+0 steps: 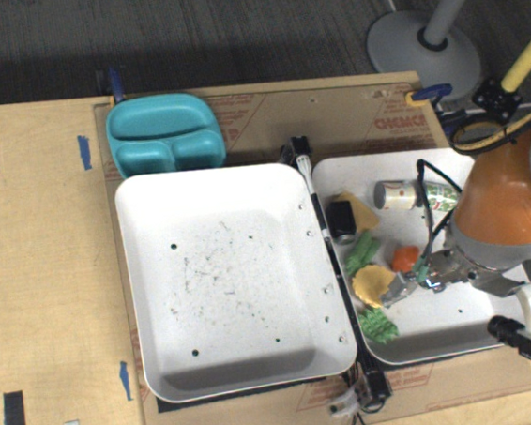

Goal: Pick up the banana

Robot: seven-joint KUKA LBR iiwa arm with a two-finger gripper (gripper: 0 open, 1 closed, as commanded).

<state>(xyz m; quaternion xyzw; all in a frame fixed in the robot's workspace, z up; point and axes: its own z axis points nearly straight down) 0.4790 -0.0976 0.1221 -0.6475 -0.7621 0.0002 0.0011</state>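
Claw [398,289], grip unclear, touches one banana [372,283] between two green pieces in right bin [467,332].

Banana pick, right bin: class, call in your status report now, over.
Gripper low in right bin, fingers unclear. Banana beside the tip, not seen held. Green toy and orange piece crowd it.
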